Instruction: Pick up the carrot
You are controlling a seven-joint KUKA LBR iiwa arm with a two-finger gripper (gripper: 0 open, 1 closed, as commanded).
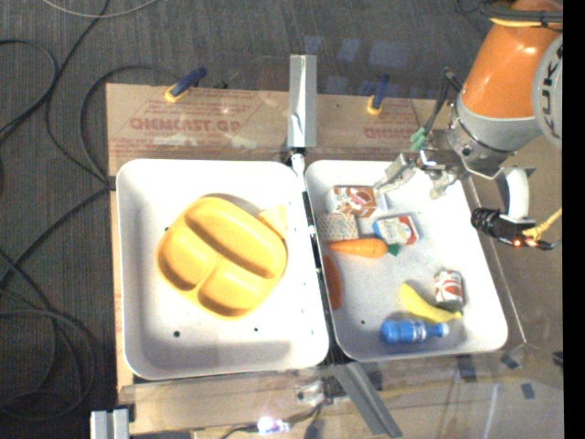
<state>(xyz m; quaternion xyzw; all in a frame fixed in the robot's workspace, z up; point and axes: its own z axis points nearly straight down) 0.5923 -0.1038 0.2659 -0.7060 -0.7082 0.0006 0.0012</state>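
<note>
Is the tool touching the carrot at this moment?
Apart. In the camera view the tool is over the upper edge of the right bin, and the carrot lies lower down, with small cartons between them.

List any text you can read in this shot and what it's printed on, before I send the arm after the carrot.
"CHEMCAST GP" in faded red, on the brown sheet behind the left bin.
More red lettering on the same sheet behind the right bin: cut off, unreadable.
Prints on the small cartons beside the carrot and on the can: too blurred to read.
</note>
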